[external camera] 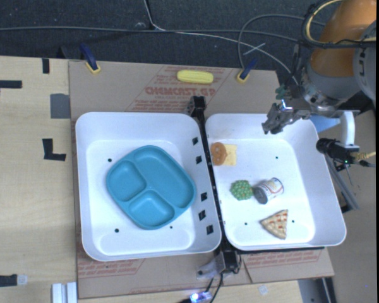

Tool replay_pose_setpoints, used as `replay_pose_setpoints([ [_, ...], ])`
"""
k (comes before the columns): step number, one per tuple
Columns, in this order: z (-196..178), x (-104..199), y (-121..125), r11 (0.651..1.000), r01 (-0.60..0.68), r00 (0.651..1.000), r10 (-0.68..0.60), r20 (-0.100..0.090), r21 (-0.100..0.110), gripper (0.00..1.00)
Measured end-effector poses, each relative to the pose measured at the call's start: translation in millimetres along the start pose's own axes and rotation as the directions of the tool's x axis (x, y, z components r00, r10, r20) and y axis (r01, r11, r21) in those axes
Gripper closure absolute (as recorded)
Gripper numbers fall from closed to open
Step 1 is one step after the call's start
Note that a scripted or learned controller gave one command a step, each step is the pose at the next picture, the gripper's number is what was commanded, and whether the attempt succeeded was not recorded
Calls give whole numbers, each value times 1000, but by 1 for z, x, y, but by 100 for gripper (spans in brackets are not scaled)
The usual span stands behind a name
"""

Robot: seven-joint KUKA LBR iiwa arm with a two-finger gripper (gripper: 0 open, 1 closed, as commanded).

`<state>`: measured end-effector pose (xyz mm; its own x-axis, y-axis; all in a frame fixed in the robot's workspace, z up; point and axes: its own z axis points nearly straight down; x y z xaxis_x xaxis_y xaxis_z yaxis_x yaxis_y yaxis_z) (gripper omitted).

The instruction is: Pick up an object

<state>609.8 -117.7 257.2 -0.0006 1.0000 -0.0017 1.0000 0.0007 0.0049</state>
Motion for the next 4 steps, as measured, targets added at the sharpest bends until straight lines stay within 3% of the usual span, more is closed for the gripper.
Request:
replay_pose_setpoints([
  [2, 32, 90, -46, 1000, 4, 1000, -4, -2, 9, 100],
  [4, 42, 172, -101, 1000, 3, 1000, -3, -2, 10, 100],
])
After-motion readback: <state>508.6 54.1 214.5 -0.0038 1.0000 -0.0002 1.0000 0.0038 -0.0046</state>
